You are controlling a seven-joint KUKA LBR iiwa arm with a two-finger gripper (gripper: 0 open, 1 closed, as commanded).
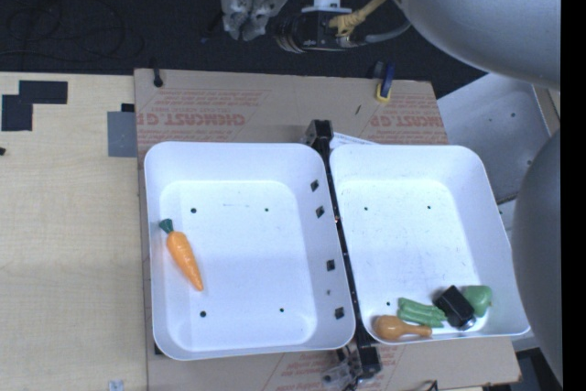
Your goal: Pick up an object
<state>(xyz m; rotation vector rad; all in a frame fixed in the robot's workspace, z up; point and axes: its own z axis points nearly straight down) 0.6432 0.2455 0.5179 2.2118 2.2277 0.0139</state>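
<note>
carrot (184, 258) lies in our left bin (233, 168); we cannot tell our tool's (254, 14) state, raised above the bench.

left white bin (156, 197) on cardboard sheet (275, 110) | right white bin (490, 197) just beside, joined by black clips (330, 243) | blue-and-yellow clamp (385, 82) stood at cardboard's far edge | wooden bench (64, 243) lay underneath
</note>
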